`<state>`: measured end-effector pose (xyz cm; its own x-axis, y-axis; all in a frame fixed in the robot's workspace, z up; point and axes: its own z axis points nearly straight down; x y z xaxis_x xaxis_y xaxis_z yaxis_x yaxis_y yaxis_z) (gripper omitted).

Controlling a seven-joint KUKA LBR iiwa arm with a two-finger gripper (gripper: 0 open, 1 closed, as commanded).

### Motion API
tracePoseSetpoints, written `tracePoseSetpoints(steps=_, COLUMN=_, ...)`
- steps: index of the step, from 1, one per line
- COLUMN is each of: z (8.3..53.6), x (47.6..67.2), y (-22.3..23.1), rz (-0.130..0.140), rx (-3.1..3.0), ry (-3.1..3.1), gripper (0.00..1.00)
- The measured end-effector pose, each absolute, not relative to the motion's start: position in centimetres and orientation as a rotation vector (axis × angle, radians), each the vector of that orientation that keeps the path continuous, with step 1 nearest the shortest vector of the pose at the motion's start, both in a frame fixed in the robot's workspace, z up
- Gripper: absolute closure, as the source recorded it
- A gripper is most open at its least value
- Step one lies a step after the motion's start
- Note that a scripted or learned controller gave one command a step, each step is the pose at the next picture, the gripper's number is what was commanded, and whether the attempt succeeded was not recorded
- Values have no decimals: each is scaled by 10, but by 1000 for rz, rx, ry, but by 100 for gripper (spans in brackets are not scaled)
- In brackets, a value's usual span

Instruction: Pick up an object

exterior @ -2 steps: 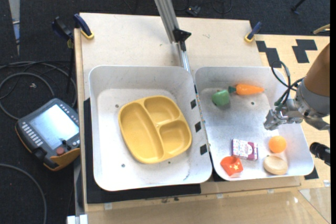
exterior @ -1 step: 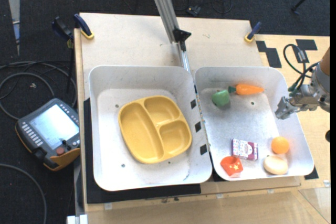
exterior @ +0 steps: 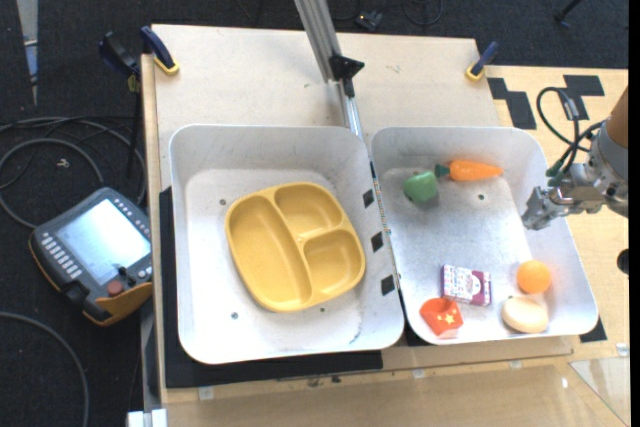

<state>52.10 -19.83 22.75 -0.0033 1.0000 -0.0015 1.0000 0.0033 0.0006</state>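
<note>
Gripper (exterior: 540, 208) at right bin's (exterior: 455, 147) right rim, approach step, nothing visibly held; can't tell jaw state. Orange ball (exterior: 534, 276) lies just below it. Next prob: swing over ball, descend.

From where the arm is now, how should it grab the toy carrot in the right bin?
Grip the carrot across its orange middle, coming straight down from above. It lies flat and roughly level in the view, near the right bin's far wall, its leafy end close to the green toy. The fingers should probably close across its narrow width, away from that neighbour.
</note>
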Motion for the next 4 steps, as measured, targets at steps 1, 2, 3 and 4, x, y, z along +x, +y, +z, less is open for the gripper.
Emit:
tracePoseSetpoints(steps=1, z=218, x=536, y=-148, rz=1, rx=2214, ry=2231, gripper=100)
tracePoseSetpoints(steps=2, z=217, x=540, y=-94, rz=3, rx=2213, ry=2232, gripper=100)
tracePoseSetpoints(steps=3, z=216, x=560, y=-34, rz=4, rx=2211, ry=2232, gripper=100)
tracePoseSetpoints(steps=4, z=210, x=576, y=19, rz=3, rx=2212, ry=2232, gripper=100)
